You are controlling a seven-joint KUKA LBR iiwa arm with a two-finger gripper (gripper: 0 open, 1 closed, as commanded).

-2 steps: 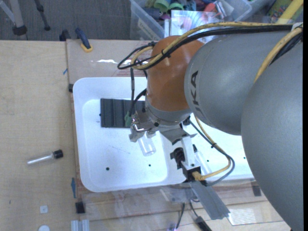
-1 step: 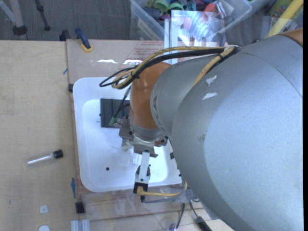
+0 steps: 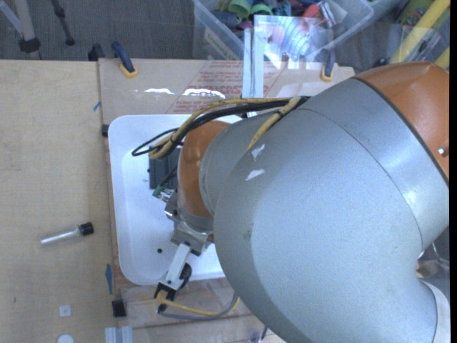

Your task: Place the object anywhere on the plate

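My gripper (image 3: 163,176) hangs low over the left white bin (image 3: 128,191), near the bin's middle. It appears as a dark block under looping black and yellow cables. The grey arm with its orange band (image 3: 194,164) comes in from the right and covers most of both bins. A tiny dark speck (image 3: 159,249) lies on the bin floor just below the gripper. I cannot make out any object held at the gripper.
A small clear tube with a black cap (image 3: 68,233) lies on the wooden bench left of the bin. A clear tub of colourful toys (image 3: 285,6) stands at the back. Blue and yellow clamps (image 3: 125,59) grip the board's far edge.
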